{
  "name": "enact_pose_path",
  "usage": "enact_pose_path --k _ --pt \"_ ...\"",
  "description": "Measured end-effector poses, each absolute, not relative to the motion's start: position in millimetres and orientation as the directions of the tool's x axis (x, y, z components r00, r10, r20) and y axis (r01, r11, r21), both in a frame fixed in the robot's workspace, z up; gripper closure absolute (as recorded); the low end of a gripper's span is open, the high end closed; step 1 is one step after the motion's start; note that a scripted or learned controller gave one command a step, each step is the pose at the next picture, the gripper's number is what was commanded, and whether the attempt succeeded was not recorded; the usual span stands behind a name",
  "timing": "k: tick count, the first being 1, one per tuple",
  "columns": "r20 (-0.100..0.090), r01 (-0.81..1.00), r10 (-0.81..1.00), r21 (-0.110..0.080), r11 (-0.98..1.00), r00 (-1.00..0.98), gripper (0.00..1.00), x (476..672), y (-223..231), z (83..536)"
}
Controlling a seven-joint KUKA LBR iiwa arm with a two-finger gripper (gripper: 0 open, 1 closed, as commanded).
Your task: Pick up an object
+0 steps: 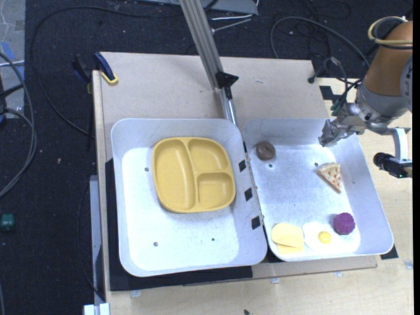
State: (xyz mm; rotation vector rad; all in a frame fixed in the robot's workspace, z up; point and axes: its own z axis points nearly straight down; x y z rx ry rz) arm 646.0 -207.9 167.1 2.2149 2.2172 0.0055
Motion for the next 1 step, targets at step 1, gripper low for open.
enact_pose_path --k 1 --pt "-0.003 1.000 1.000 0.006 0.002 -0.002 1.00 649.9 -213.6 229.5"
